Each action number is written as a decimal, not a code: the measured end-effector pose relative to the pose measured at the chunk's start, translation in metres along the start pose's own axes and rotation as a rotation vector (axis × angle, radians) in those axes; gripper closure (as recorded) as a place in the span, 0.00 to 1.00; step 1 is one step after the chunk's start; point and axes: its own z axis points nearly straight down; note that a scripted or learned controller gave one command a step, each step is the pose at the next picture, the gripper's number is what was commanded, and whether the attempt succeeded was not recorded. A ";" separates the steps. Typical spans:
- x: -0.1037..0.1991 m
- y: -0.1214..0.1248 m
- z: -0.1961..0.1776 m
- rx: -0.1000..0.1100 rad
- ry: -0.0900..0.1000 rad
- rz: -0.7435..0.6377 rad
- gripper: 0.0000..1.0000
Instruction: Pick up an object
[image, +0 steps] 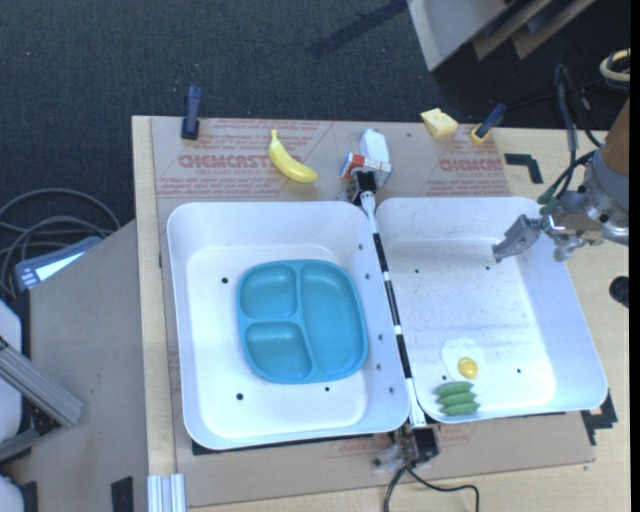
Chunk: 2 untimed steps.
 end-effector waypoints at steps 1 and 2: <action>-0.018 0.096 -0.062 -0.001 0.000 -0.001 0.00; -0.064 0.076 -0.078 -0.001 -0.001 0.001 0.00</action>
